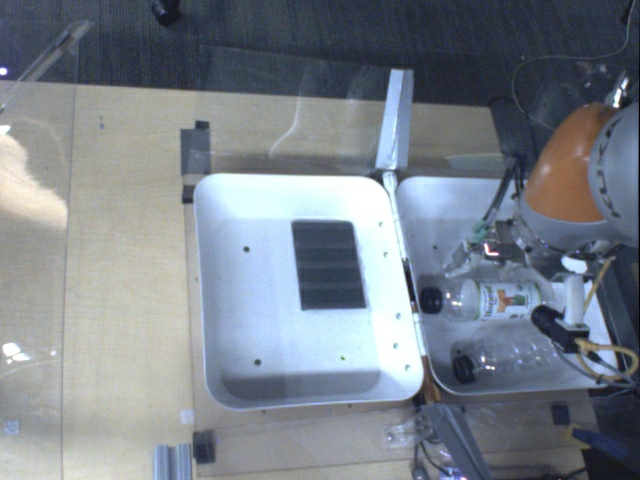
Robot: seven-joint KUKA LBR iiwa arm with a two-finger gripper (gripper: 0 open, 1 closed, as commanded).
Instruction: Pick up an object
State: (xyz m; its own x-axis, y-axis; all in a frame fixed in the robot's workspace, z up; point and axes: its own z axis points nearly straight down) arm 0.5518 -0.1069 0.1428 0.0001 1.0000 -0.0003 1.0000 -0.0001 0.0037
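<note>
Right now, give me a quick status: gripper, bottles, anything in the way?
Gripper low in right bin, above labelled bottle. Nothing seen held. Second clear bottle beside it. Dark block in left bin.

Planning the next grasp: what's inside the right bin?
The right bin holds two clear bottles with black caps: a labelled one and a bare one. The arm covers its far right.

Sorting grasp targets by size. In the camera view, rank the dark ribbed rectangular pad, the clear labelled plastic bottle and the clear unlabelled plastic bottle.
1. Dark ribbed rectangular pad, in the left bin, largest.
2-3. Clear labelled plastic bottle and clear unlabelled plastic bottle: similar, both partly covered by the arm, so unranked.
</note>
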